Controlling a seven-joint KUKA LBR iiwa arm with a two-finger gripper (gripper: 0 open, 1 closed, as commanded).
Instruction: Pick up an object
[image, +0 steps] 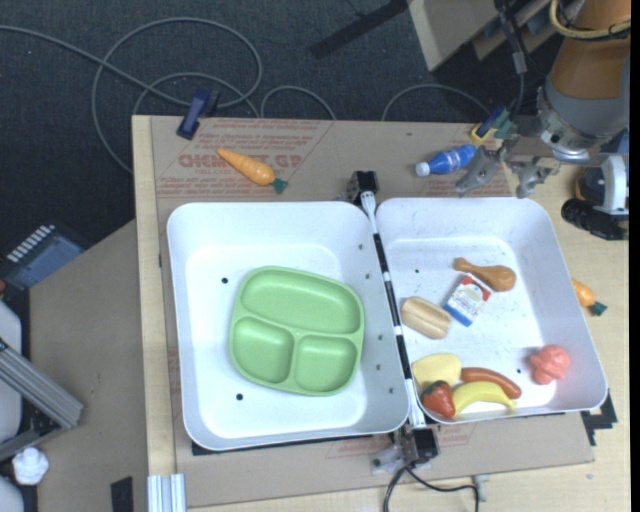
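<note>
My gripper (503, 178) hangs over the far rim of the right bin (560, 250), its two fingers (476, 177) spread open with nothing between them. Below it in that bin lie a brown chicken drumstick (487, 273), a small red, white and blue carton (466, 300) and a tan bread roll (426, 318). Near the front edge are a yellow piece (436, 367), a red pepper (440, 400), a hot dog with a banana (487, 388) and a pink lump (548, 364).
The left bin (200, 250) holds a green divided plate (297, 329). On the bench behind the bins lie a toy carrot (250, 167), a blue bottle (447, 160) close to my gripper, and a blue clip (196, 113). Another orange piece (584, 295) sits past the right bin's rim.
</note>
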